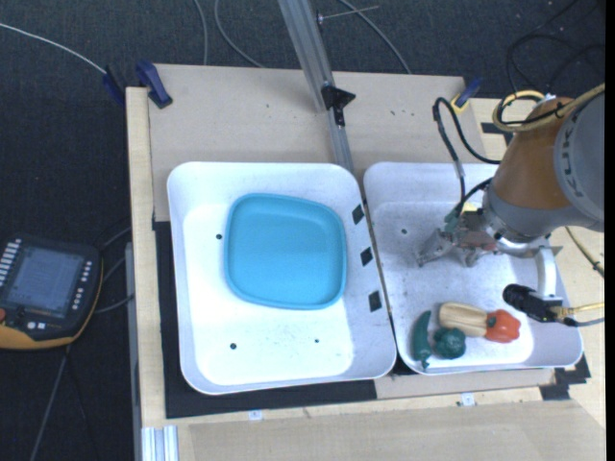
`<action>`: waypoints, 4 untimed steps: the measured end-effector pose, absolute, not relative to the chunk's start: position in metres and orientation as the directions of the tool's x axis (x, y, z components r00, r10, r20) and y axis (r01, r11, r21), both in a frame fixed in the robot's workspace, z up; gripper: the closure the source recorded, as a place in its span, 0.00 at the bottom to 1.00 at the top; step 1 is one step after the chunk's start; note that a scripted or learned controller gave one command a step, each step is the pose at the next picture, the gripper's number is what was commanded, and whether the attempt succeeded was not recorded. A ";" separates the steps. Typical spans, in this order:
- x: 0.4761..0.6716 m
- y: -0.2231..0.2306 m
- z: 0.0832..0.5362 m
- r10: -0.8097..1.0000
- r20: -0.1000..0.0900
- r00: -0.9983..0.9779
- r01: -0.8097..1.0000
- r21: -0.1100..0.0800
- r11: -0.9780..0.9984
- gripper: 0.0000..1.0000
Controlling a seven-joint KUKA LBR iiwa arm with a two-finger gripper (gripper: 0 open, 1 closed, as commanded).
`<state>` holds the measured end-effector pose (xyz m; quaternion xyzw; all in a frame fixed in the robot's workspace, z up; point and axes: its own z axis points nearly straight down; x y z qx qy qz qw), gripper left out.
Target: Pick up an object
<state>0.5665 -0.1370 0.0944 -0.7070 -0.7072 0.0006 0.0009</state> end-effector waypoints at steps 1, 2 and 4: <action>0.567 -0.137 0.106 1.000 0.000 0.000 1.000 0.001 0.000 1.00; 0.573 -0.138 0.169 1.000 -0.001 0.000 1.000 0.006 0.000 1.00; 0.567 -0.136 0.250 1.000 0.000 0.000 1.000 0.004 0.000 1.00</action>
